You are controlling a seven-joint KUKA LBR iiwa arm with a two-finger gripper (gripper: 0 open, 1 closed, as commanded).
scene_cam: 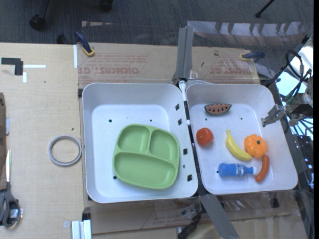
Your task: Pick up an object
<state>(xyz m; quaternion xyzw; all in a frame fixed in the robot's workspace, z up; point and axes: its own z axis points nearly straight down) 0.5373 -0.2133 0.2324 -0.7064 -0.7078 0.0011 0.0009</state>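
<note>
The right bin (279, 183) holds several toys. A watermelon slice (218, 108) lies near its back wall. A red tomato (204, 136) sits at its left side, with a yellow banana (236, 147) to its right. An orange pumpkin (255, 146) touches the banana's right end, and a red sausage (262, 168) lies just below the pumpkin. A blue bottle (236, 171) lies on its side near the front. My gripper (271, 116) hangs at the right rim of this bin, above and to the right of the pumpkin, touching no toy.
The left bin (94, 133) carries a green divided plate (147, 156). On the bench to the left lie a roll of tape (65, 150) and scissors (9, 203). Cables and arm parts (299, 98) crowd the right edge.
</note>
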